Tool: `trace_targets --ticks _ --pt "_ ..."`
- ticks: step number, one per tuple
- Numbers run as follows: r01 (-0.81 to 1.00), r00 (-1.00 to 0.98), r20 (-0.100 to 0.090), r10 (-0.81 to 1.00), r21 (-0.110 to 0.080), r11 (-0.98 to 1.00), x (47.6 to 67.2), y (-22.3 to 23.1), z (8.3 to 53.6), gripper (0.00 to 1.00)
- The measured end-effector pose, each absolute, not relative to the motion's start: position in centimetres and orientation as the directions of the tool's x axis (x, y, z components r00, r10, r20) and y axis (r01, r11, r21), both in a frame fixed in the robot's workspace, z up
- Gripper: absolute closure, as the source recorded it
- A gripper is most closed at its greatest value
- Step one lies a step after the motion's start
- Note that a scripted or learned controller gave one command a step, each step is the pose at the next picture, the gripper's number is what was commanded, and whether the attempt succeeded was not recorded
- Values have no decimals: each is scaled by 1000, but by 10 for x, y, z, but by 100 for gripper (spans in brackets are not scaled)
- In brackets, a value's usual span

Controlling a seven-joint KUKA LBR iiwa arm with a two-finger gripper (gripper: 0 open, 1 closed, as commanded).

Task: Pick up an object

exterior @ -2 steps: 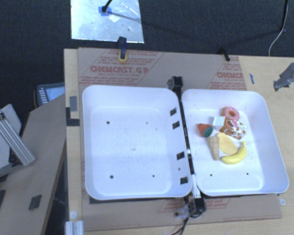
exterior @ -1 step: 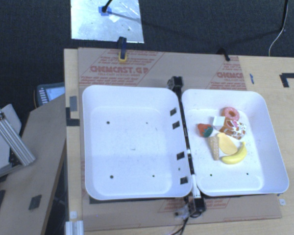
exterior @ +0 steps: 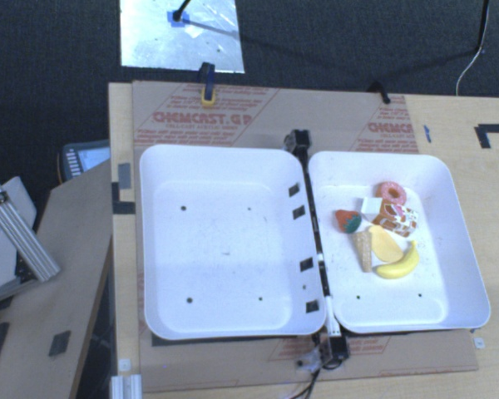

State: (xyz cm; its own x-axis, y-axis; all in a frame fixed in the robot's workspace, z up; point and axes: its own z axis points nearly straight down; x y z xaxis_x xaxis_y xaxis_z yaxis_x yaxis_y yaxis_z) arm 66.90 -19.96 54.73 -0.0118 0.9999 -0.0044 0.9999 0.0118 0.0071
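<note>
The right bin [exterior: 461, 223] holds a tight cluster of toy foods. A pink donut [exterior: 391, 193] lies at the top of the cluster. Below it sit a small white block [exterior: 371, 205] and a red-and-white frosted piece [exterior: 397, 219]. A red and green strawberry-like piece [exterior: 348, 220] lies at the left of the group. A yellow banana [exterior: 398, 265] curves along the bottom, with a pale yellow slice [exterior: 386, 243] above it and a tan cone [exterior: 363, 250] to its left.
The left bin [exterior: 220, 239] sits beside the right one, joined by a black hinge strip [exterior: 309, 231]. Both rest on a brown board [exterior: 258, 115] on the bench. A shiny metal sheet [exterior: 181, 22] lies beyond the bench.
</note>
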Motion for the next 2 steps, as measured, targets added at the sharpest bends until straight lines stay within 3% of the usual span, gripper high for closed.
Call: trace_targets --ticks 1,2 --pt "1000 -13 -4 1000 6 13 669 -200 547 0" --pt "1000 -19 -6 1000 10 19 669 -199 559 100"
